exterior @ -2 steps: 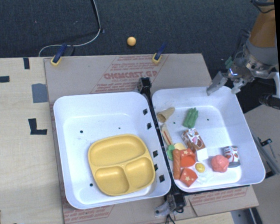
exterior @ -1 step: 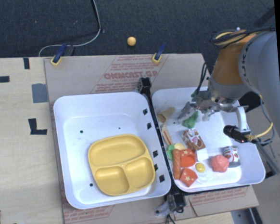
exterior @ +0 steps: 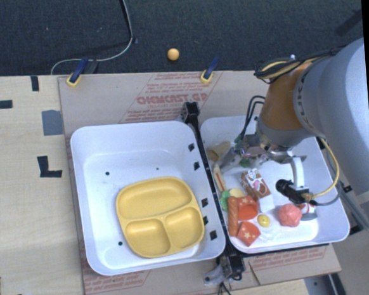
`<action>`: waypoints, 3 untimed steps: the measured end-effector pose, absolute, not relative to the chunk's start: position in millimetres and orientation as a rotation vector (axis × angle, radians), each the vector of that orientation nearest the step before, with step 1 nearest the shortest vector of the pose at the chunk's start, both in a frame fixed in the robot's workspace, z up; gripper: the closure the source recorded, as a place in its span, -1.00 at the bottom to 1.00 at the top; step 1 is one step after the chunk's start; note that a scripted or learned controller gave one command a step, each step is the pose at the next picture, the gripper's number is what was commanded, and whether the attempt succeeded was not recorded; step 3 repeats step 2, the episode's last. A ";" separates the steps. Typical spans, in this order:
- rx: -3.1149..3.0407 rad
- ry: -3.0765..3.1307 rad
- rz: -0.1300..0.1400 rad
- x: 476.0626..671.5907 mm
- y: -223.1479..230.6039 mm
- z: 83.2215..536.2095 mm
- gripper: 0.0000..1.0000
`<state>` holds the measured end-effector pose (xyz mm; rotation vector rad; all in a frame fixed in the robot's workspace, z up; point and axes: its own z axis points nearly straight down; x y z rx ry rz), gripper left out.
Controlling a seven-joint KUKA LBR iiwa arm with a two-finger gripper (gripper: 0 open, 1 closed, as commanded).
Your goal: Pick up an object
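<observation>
The right bin (exterior: pixel 334 227) holds a heap of small toy foods. Among them are a red block (exterior: pixel 246 207), a red-orange piece (exterior: pixel 247 233), a pink lump (exterior: pixel 289 215), a small yellow ball (exterior: pixel 263 220), an orange carrot-like stick (exterior: pixel 232 217) and a white and red patterned piece (exterior: pixel 256 184). A tan piece (exterior: pixel 220 152) lies near the bin's far left corner. My gripper (exterior: pixel 249 159) hangs low over the upper middle of this bin, just above the patterned piece. The wrist hides its tip.
The left bin (exterior: pixel 89 151) holds a yellow divided plate (exterior: pixel 159 215). The arm's grey body and orange band (exterior: pixel 283 104) cover the right bin's far right part. A black cable fitting (exterior: pixel 288 189) sits beside the pink lump. A small orange ball (exterior: pixel 173 53) lies on the dark floor beyond the bench.
</observation>
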<state>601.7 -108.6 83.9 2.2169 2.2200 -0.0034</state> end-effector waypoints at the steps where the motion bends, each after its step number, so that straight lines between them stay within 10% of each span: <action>1: 2.219 2.220 0.000 563.6 -114.5 85.7 -1.00; 2: 2.219 2.221 0.000 564.8 -114.4 95.6 1.00; 3: 2.219 2.221 0.000 564.8 -114.4 95.6 1.00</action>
